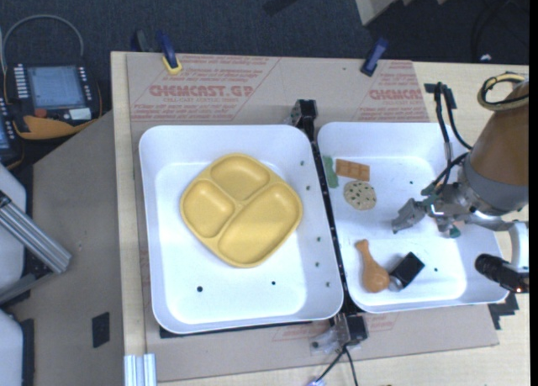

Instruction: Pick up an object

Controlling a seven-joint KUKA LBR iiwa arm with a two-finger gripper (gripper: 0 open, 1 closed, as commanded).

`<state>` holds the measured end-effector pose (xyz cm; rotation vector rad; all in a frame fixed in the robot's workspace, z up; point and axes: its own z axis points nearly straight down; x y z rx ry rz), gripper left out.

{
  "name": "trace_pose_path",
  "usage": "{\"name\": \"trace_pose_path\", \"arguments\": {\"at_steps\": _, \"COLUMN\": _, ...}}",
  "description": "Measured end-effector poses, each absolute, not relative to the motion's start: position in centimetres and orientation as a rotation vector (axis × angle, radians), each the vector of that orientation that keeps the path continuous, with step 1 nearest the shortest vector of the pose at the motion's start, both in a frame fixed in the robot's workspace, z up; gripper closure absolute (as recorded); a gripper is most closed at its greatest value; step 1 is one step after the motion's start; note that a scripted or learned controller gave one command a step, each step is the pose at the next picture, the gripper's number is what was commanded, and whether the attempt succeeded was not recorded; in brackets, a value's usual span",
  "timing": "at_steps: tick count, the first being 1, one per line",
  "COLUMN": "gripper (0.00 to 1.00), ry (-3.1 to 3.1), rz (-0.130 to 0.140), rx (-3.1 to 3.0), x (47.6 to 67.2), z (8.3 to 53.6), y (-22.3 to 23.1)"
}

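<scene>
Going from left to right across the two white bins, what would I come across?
Yellow divided plate → green piece at the right bin's left wall → cookie → black block → the robot's gripper.

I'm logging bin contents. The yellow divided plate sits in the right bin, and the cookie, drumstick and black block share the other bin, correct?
Not quite: the camera view shows the plate in the left bin. The cookie, drumstick and black block do share the other bin, the right one.
</scene>
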<state>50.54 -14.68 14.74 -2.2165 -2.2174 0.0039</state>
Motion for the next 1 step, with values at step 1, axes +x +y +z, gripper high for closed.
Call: {"name": "trace_pose_path", "arguments": {"at_steps": 1, "gripper": 0.0, "ry": -2.22, "rz": 0.001, "rx": -2.22, "x": 50.69, "z": 10.68, "y": -14.54}}
